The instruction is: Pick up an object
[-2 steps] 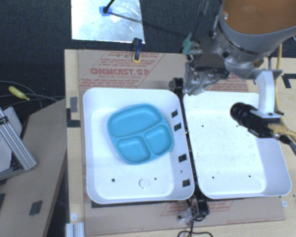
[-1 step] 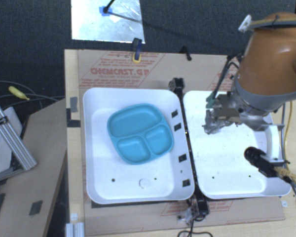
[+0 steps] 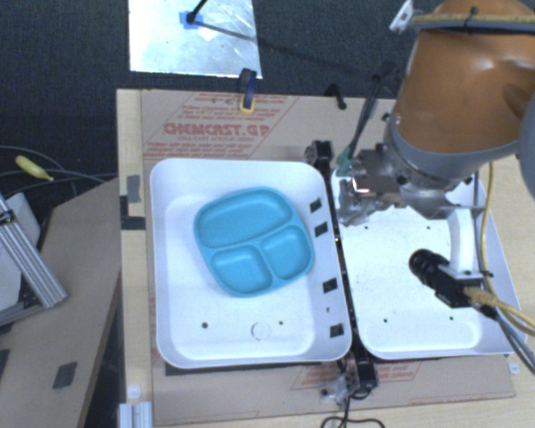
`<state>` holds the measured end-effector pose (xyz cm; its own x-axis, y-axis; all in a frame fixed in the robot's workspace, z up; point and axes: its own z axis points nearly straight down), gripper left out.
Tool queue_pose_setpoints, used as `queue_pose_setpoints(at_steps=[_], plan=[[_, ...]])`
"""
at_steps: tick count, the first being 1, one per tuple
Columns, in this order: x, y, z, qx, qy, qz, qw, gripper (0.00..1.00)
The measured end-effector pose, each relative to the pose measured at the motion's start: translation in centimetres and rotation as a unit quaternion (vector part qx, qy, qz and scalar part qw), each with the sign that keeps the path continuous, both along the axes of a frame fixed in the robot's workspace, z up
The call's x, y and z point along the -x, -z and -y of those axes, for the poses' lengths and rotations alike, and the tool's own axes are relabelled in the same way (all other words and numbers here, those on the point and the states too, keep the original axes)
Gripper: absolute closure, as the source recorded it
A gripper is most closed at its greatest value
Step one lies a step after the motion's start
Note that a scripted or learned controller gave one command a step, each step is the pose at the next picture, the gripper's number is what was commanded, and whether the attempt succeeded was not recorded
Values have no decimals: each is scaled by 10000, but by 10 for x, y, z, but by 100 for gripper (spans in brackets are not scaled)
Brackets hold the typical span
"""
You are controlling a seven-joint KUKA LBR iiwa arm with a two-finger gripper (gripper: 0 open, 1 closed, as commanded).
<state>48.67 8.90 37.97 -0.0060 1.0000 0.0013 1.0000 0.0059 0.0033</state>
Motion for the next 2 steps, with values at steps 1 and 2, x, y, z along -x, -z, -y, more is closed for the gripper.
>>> queue_pose_setpoints(at_steps=[1,2], plan=[[0,-12,-14,3,9,-2,10000,100],[0,-40,-9,1,5,6,10000,100]])
